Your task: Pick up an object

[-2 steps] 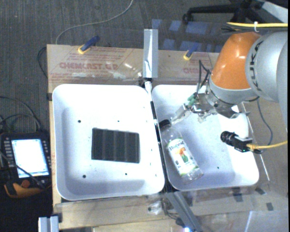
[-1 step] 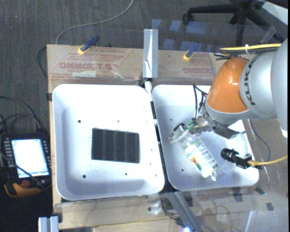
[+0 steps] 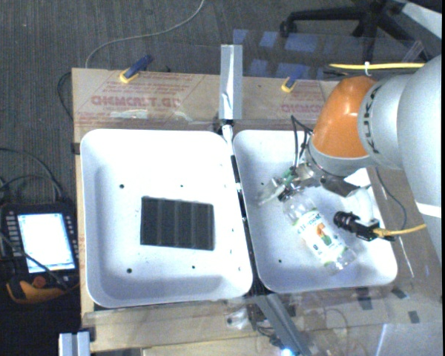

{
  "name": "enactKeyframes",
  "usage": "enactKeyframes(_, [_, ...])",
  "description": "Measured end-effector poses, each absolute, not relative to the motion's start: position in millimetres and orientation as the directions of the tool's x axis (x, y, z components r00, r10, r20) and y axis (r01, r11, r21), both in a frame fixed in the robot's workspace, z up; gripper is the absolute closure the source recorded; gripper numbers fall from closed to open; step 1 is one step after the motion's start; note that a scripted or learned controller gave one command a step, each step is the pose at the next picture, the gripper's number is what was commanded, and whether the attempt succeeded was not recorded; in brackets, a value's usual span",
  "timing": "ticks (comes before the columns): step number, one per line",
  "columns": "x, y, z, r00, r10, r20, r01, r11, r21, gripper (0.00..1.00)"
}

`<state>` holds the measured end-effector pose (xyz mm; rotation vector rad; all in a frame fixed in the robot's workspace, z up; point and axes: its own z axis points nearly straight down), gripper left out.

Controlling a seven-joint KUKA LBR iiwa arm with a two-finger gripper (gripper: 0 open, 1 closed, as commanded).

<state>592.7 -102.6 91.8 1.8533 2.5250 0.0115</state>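
Observation:
A clear plastic bottle (image 3: 320, 236) with a white label and orange marks lies slantwise in the right bin (image 3: 271, 262). A dark grey ribbed rectangular pad (image 3: 177, 223) lies flat in the middle of the left bin (image 3: 107, 162). My gripper (image 3: 288, 186) is low in the right bin, just at the bottle's upper left end. The orange wrist band (image 3: 343, 124) hides much of the gripper from above. Nothing can be made out between the fingers.
The two white bins sit side by side on a brown board (image 3: 152, 102), divided by a narrow ridge (image 3: 239, 199). A tablet (image 3: 41, 239) and cables lie on the floor to the left. An office chair base (image 3: 363, 21) stands at the back right.

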Motion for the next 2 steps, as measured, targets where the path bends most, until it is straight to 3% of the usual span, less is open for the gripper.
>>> enactKeyframes(1, [594.2,-102,102,-0.3,0.954,-0.003,0.954,0.3,0.016,1.0])
enactKeyframes(2, [662.6,-73,184,-0.29,0.957,-0.003,0.957,0.29,0.0,1.0])
